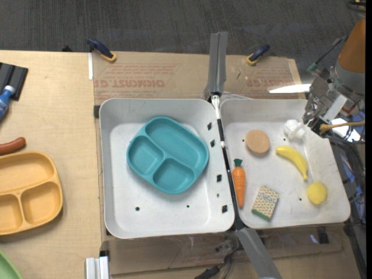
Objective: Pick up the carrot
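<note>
A pale wooden bench (52, 103) carries two shallow white bins side by side on a sheet of brown cardboard (151, 77) held by blue-and-orange clamps, with dark grey carpet (174, 10) beyond. The left bin (116, 214) holds a teal divided plate (168, 154). In the right bin (331, 208), the carrot (239, 181) lies against the near-left wall, green top toward 12 o'clock. At 3 o'clock from the carrot sits a small patterned box (265, 201); at 1 o'clock, a tan round cookie (257, 142). A banana (294, 159), a lemon (317, 193) and a white crumpled object (294, 130) lie farther right. The hand (318, 116) hangs at the bin's far-right rim, well apart from the carrot; its opening cannot be told. On the bench's left edge rest an orange divided tray (26, 193) and a sausage (11, 146).
</note>
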